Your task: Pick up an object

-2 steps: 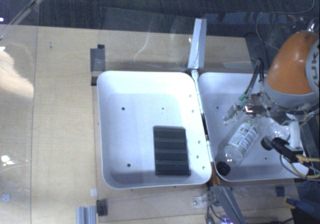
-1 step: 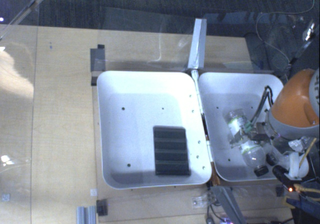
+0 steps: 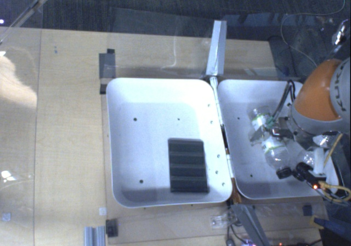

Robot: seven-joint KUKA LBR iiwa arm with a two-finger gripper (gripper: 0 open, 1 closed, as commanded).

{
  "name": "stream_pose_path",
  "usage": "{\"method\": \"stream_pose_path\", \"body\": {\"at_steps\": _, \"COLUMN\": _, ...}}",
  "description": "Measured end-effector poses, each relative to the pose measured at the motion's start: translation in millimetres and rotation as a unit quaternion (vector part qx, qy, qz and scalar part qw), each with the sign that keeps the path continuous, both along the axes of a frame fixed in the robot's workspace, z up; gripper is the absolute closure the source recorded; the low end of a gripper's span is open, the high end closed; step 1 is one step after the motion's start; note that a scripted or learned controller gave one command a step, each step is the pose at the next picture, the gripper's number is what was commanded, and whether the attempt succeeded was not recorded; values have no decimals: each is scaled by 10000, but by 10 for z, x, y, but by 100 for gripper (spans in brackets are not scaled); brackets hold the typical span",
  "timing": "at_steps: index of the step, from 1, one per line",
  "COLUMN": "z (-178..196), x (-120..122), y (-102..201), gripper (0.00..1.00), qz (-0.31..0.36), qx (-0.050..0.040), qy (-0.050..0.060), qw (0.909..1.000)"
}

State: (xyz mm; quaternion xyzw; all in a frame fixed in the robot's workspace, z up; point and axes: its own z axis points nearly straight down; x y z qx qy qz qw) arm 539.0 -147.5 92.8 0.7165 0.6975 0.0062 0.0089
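Observation:
A clear plastic object with a green mark point(image 3: 263, 124) lies in the right bin point(image 3: 241, 173), and a further transparent part point(image 3: 275, 150) sits just below it. My gripper point(image 3: 278, 129) hangs low over this clear object, at the end of the grey arm with the orange band point(image 3: 321, 96). The wrist hides where the gripper meets the object. A black ribbed block point(image 3: 188, 165) lies flat in the left bin point(image 3: 137, 102), near its front right corner.
The two white bins stand side by side, with a narrow divider point(image 3: 222, 129) between them. A metal bar point(image 3: 216, 47) rises behind the bins. Cables and a black connector point(image 3: 290, 172) hang off the wrist over the right bin's front right.

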Motion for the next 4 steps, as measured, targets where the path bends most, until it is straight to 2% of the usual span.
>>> {"method": "stream_pose_path", "body": {"at_steps": 1, "z": -28, "x": 594, "y": 148, "gripper": 0, "qz": 838, "qx": -1, "qy": 71, "qw": 9965}}
{"method": "stream_pose_path", "body": {"at_steps": 2, "z": -19, "x": 376, "y": -38, "gripper": 0, "qz": 434, "qx": 2, "qy": 29, "qw": 9991}}
{"method": "stream_pose_path", "body": {"at_steps": 3, "z": -22, "x": 582, "y": 154, "gripper": 0, "qz": 999, "qx": -13, "qy": 64, "qw": 9950}}
{"method": "stream_pose_path", "body": {"at_steps": 4, "z": -48, "x": 719, "y": 352, "gripper": 0, "qz": 1232, "qx": -4, "qy": 193, "qw": 9922}}
